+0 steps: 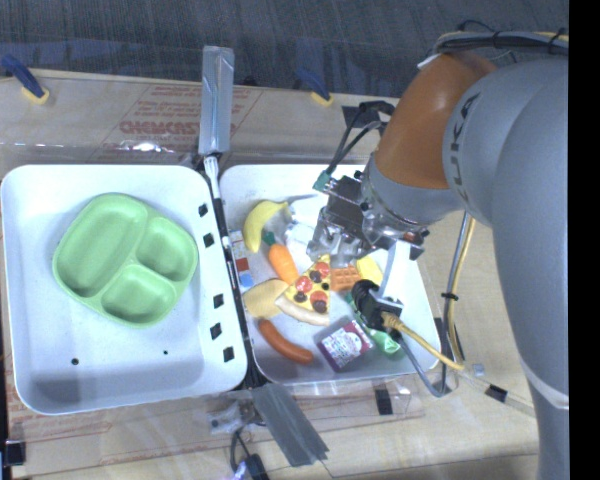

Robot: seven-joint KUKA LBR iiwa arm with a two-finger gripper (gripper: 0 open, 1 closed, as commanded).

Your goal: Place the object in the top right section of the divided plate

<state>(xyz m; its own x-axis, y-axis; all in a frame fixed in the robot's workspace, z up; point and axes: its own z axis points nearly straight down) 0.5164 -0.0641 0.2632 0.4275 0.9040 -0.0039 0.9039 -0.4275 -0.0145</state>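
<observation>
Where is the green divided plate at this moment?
The green divided plate lies in the left white bin, toward its upper middle. The toy food and the hand are in the right bin, across the divider.

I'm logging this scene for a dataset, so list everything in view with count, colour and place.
Bins: two, white, side by side on the bench.
Divided plate: one, light green, three sections, in the left bin.
Banana: one, yellow, upper left of the right bin.
Carrot: one, orange, below the banana.
Pizza slice: one, yellow with red toppings, middle of the right bin.
Sausage: one, red-orange, lower left of the right bin.
Packet: one, purple, bottom of the right bin.
Arm: one, grey with orange band, from the right.
Gripper: one, over the right bin's toys.
</observation>
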